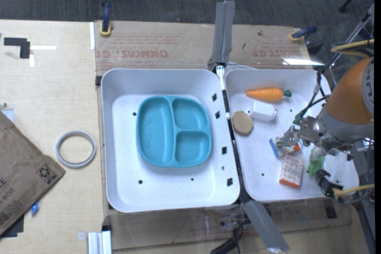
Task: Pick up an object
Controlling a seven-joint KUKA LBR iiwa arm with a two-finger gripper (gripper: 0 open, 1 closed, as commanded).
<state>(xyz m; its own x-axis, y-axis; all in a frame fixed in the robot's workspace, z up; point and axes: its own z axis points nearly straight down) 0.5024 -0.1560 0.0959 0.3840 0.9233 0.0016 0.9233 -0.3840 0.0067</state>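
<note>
My gripper [290, 141] hangs low in the right bin [256, 184], reaching in from the right. Its metal tip is right over a small blue thing [276, 146], which it partly hides. Just below lies a red and white packet [291, 171]. A green thing [314, 163] shows beside the wrist, partly covered by it. Further back in the same bin are an orange carrot [265, 93], a white block [264, 111] and a round tan piece [242, 122]. I see nothing clearly between the fingers.
The left bin [119, 187] holds a teal divided plate [174, 131]. On the bench to the left lie a grey tape ring [75, 148] and a brown cardboard box [21, 178]. Cardboard lines the bench behind both bins.
</note>
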